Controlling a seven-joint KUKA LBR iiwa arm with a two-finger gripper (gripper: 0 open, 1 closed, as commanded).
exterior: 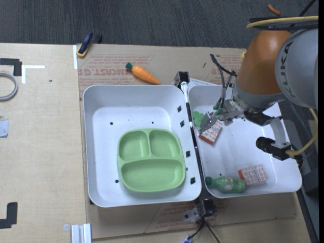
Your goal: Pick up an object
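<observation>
Grey arm [298,70] with its orange band reaches over the right bin [238,148] from that bin's right side, and the gripper [216,116] is down in the bin's upper left corner, close to the wall it shares with the left bin [126,110]. Right under the gripper's tip lies a small red-and-white box [212,134], tilted on the bin floor, touching or very nearly touching the tip, too tight to call! Whether the claw is spread or pressed together, I cannot tell; cables and the wrist crowd the spot. Just left of the box, against the right bin's left wall, sits a green scrap [197,119]. Along the right bin's lower edge a green bottle [227,185] lies on its side, with a second box [252,174] just beside it. Left of the right bin, the other bin carries a green plate [151,160]. A carrot [144,74] lies outside, above and left of the right bin, on the cardboard.
</observation>
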